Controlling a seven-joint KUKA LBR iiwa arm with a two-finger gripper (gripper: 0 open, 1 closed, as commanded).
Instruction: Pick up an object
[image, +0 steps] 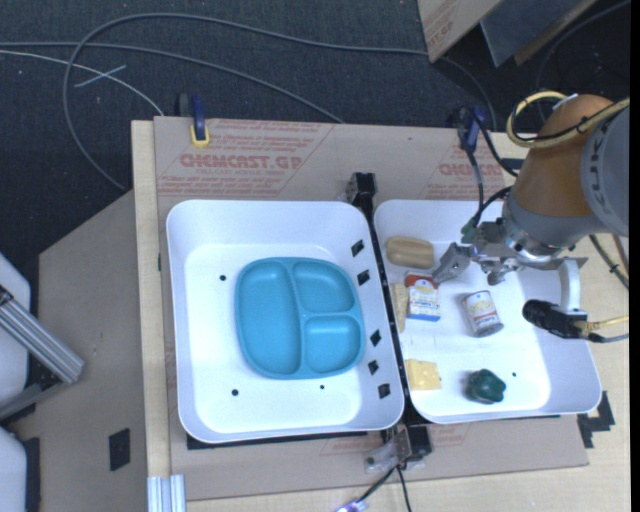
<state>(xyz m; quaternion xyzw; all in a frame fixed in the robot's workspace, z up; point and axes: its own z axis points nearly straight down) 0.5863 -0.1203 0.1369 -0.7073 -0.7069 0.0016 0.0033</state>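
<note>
The arm (560, 170) reaches in over the right bin (560, 390), its orange band high and its wrist low above the bin's upper half. The pincer (478, 265) hangs just above the bin floor with its two fingers spread apart, one toward the small carton (424, 299), the other toward the tin can (483, 312). Nothing sits between the fingers; whether a fingertip touches the carton cannot be told.

Right bin contents: a tan bread-like roll (410, 251) near the upper left corner; the white, red and blue carton below it; the can lying on its side just to the carton's right; a yellow block (423, 375) at the lower left; a dark green lump (487, 385) near the lower edge. All lie on the bin floor.

Left bin (200, 300): a blue divided tray (299, 317) rests flat at its centre.

Both bins stand side by side on the bench (300, 150), which is covered with printed cardboard.
</note>
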